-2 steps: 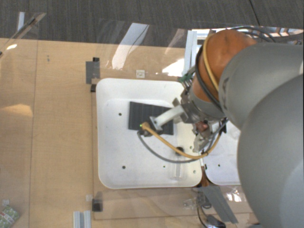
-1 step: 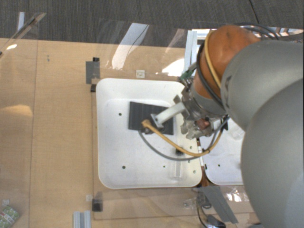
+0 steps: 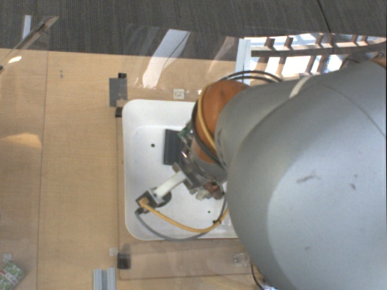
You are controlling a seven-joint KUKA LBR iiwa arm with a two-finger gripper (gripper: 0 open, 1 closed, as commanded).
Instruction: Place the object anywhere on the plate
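Camera view: you are looking down on 1 white bin (image 3: pixel 129 180) that sits on the pale wooden bench (image 3: pixel 60 162). Its left wall and both rounded left corners are in plain sight. The grey arm (image 3: pixel 302 186), with its orange band (image 3: pixel 211 109), comes in from the right and covers the bin's right part and everything beyond it.

Inside the bin, 1 dark rectangular block (image 3: pixel 171 147) stands out against the white floor in the far half, right up against the gripper (image 3: pixel 195 175). You cannot tell whether this block is a loose thing or belongs to the tool. 1 tiny dark dot (image 3: pixel 153 145) marks the floor just left of the block. The gripper hangs low over the middle of the bin, and you cannot tell whether it is open or closed. You also cannot tell where the task's thing lies, because the arm hides that side.

For edges and room, a strip of bare white floor runs along the bin's left wall, from the far left corner to the near left corner. 2 black clamps hold the bin: 1 at its far left corner (image 3: pixel 119 90) and 1 at its near left corner (image 3: pixel 123 260). A pale metal bracket (image 3: pixel 104 278) lies near the bench's near edge. Left of the bin the bench is open wood out to its left edge, with a green-and-white scrap (image 3: pixel 8 274) at the near left corner. Beyond the bench's far edge lies dark carpet (image 3: pixel 181 8).
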